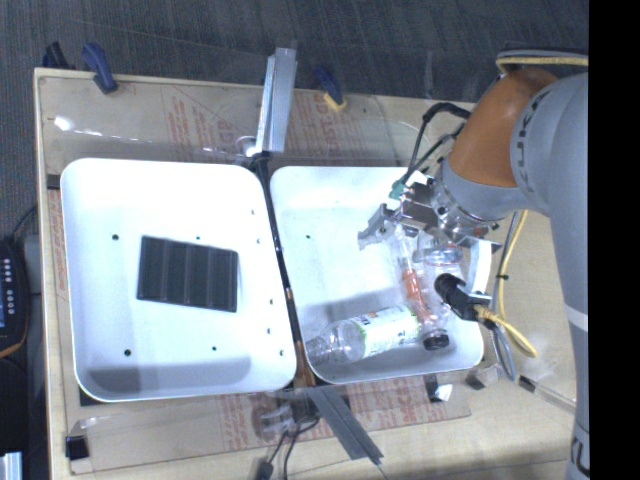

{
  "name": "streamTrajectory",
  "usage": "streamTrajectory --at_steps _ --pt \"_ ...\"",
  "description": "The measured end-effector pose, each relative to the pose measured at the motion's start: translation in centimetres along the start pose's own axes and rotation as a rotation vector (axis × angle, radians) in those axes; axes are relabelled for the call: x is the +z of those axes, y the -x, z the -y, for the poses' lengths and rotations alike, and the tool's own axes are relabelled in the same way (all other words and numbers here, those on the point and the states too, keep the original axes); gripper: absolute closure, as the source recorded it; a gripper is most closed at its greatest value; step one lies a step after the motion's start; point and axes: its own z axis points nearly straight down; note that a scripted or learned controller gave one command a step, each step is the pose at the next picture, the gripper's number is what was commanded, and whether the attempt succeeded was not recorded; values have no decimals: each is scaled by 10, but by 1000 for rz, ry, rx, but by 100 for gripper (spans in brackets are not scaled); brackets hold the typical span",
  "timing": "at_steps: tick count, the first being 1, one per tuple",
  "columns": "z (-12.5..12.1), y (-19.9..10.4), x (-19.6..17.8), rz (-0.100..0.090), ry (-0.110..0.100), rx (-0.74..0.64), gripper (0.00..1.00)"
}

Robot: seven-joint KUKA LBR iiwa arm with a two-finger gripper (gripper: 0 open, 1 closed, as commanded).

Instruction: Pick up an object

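Over right bin (pixel 330 193), gripper (pixel 415 238) low, just above orange-marked pen-like item (pixel 412 286); clear plastic bottle (pixel 365 336) lying near front wall. Finger state: cannot tell. Reach step, judging by pose; next needs descent, closing, lift

floor: dark grey carpet (pixel 200 8) | bench (pixel 160 103): pale wood, blue clamps (pixel 98 66)

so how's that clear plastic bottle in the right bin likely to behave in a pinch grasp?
The bottle lies on its side, so a nudge probably rolls it. It looks clear and empty: likely light, with walls that may flex. Smooth plastic may slip.
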Motion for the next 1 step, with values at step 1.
streamTrajectory --at_steps 1 --pt "-5 17 13 -1 -1 -178 0"
